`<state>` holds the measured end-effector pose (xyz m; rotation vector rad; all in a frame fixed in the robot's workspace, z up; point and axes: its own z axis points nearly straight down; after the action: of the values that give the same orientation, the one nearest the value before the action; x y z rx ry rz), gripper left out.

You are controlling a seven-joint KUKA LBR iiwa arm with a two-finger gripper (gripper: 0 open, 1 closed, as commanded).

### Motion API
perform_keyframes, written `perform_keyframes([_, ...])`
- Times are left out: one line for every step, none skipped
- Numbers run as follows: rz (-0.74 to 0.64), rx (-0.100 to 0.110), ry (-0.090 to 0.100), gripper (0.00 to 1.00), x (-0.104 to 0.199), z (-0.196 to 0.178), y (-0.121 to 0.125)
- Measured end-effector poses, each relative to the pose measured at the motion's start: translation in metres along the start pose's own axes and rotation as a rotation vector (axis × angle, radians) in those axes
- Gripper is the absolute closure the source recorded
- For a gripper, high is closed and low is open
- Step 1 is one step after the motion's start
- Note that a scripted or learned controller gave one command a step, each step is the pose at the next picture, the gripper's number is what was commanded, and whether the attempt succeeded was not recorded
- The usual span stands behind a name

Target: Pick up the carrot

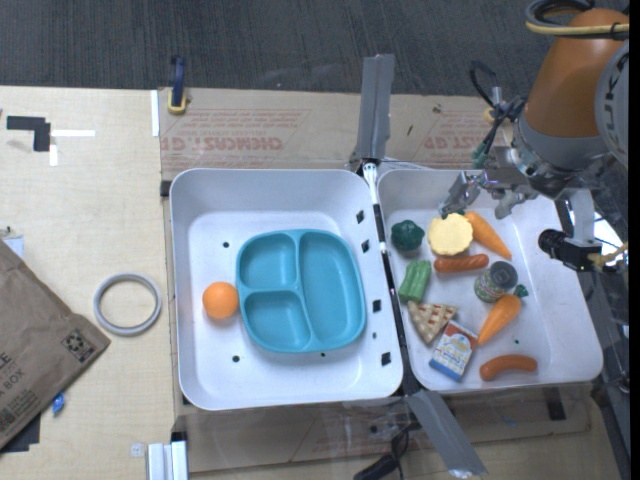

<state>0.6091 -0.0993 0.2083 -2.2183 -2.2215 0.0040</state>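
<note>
Arm [575,78] reached over right bin [570,353] from the right, teal tray [300,290] lay in left bin [195,218], gripper [478,190] hovered above carrot [488,234] beside yellow piece [450,234], finger spread not discernible, second carrot [499,317] lay nearer the front.

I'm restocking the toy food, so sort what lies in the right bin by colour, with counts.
Orange: 4, two carrots and two sausages
Green: 2
Yellow: 1
Mixed colours: 3, can, pizza slice, carton
Total: 10
</note>
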Motion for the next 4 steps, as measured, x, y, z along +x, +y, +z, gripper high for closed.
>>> perform_keyframes([0.004,-0.003,-0.001,0.00,0.014,-0.054,-0.009])
perform_keyframes([-0.217,-0.001,0.000,0.00,-0.049,0.015,-0.004])
perform_keyframes([-0.203,-0.006,-0.002,0.00,-0.081,0.114,0.013])
perform_keyframes([-0.199,-0.007,-0.003,1.00,-0.082,0.105,0.013])
